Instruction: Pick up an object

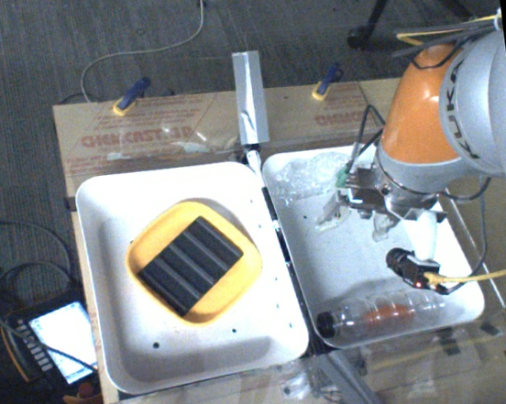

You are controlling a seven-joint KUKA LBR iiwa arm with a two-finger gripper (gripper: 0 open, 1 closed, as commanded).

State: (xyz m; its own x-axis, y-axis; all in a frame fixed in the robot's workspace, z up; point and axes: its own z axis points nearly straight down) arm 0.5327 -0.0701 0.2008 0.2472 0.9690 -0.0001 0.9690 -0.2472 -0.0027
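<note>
A yellow pad with a black ribbed centre (195, 259) lies flat in the left bin (106, 206). In the right bin (336, 269), a clear plastic bottle with a dark cap (383, 314) lies on its side along the front wall. Crumpled clear plastic (310, 175) sits at that bin's back left corner. My gripper (362, 199) hangs low over the back half of the right bin, just right of the crumpled plastic and well behind the bottle. The orange wrist band (418, 124) covers its upper part.
A metal divider post (249, 95) stands behind the seam between the bins. Two blue clamps (132, 96) hold the cardboard backing. A black connector with a yellow cable (411, 268) hangs below the arm, above the bottle. A lit tablet (56, 338) lies on the floor at left.
</note>
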